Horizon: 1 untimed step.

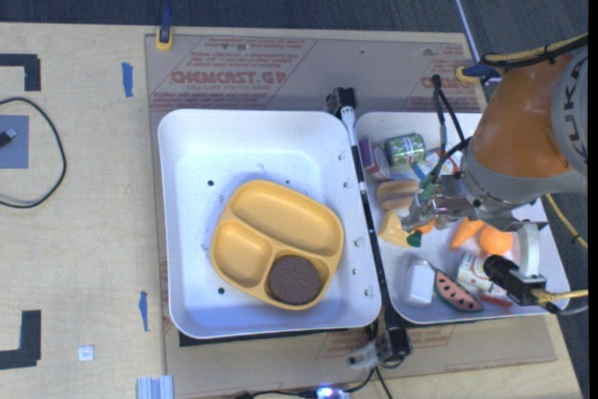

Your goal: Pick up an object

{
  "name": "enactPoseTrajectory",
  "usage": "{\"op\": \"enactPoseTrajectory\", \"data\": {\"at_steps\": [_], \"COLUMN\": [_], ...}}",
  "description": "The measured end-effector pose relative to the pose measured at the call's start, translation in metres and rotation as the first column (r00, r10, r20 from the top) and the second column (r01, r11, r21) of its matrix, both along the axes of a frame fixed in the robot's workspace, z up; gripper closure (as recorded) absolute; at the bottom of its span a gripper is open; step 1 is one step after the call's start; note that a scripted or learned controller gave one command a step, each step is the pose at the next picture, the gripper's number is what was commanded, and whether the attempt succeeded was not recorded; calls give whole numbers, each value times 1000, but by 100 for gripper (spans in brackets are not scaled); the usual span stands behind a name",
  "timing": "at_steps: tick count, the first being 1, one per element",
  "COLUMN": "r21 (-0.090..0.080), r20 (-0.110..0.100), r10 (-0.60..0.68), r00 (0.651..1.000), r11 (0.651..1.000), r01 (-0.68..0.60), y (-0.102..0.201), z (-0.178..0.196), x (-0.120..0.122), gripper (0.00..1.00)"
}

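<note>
While jaws point(428, 201) state unclear over cluttered right bin point(558, 268), yellow tray point(280, 224) with brown disc point(294, 278) fills left bin point(187, 201)

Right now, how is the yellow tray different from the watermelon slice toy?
The yellow tray is far bigger than the watermelon slice. The tray lies in the left bin, the slice in the crowded right bin. The tray is plain yellow; the slice is red with dark seeds. Both lie flat.

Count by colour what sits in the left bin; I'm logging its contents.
Yellow: 1, the divided tray
Brown: 1, the round cookie in one of the tray's compartments
Total: 2
</note>
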State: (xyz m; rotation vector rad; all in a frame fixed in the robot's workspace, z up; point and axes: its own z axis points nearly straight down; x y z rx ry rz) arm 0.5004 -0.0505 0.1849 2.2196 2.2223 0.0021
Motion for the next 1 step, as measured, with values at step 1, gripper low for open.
{"op": "enactPoseTrajectory", "data": {"at_steps": [1], "r21": [1], "r20": [-2], "r10": [0], "r00": [1000], "r11": [1000], "r01": [0], "y": [62], "z": [0], "x": [-19], "gripper": [100]}}
